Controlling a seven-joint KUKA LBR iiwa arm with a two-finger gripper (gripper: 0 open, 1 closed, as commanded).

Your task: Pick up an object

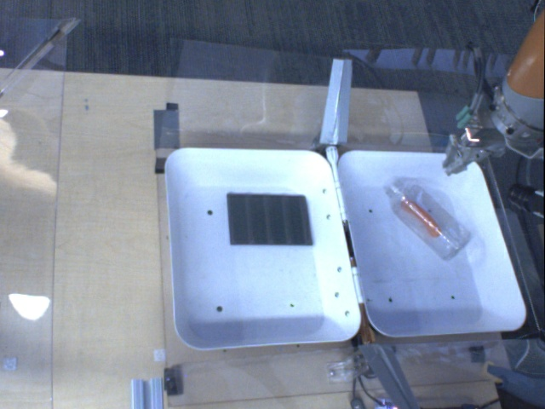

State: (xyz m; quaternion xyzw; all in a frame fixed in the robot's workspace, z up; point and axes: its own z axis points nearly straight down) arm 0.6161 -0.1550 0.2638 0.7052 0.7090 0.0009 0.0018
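A clear plastic bottle with an orange-red piece inside lies on its side in the right bin, slanting from upper left to lower right. My gripper hangs over the right bin's back right corner, up and to the right of the bottle and apart from it. Nothing shows between its fingers.
A dark ribbed rectangular pad lies flat in the left bin. A grey metal bar stands behind the seam between the two bins. Wooden bench top lies to the left.
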